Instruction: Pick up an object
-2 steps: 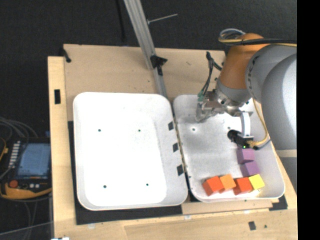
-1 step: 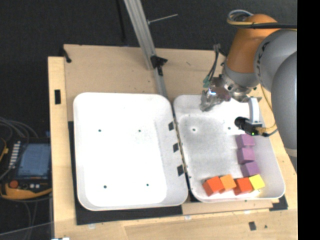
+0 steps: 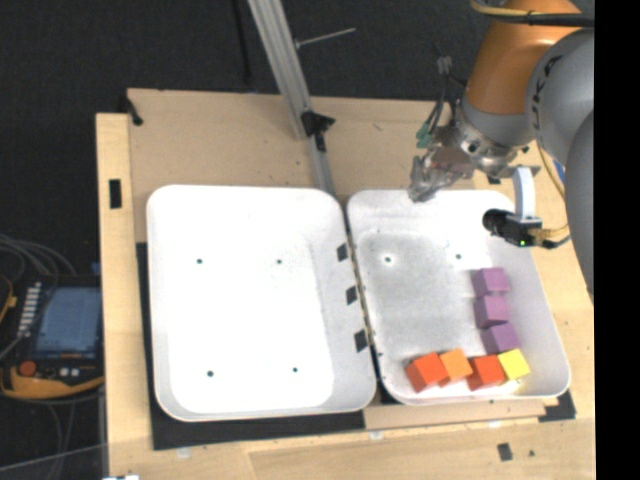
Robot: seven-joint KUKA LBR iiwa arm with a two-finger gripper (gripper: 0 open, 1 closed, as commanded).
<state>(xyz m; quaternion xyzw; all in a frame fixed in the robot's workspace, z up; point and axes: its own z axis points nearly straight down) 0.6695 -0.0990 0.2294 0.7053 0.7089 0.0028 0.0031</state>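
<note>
Camera view: fixed above, slanted down on the bench (image 3: 240,138) and both bins.
Arm: grey with orange band, in from the right, over the far edge of the right bin (image 3: 420,298).
End effector (image 3: 430,183): above the right bin's far rim, near its far left corner; open or closed impossible to tell; nothing seen between it and the bin.
Blocks: clustered in the right bin's near right corner, well apart from the end effector.
Purple blocks (image 3: 492,308): three in a column along the right wall.
Yellow block (image 3: 514,364): just below the purple column.
Red and orange blocks (image 3: 455,369): row along the near wall, touching one another.
Left bin (image 3: 250,298): white, beside the right bin.
Metal post (image 3: 285,58): slanting up behind the bins.
</note>
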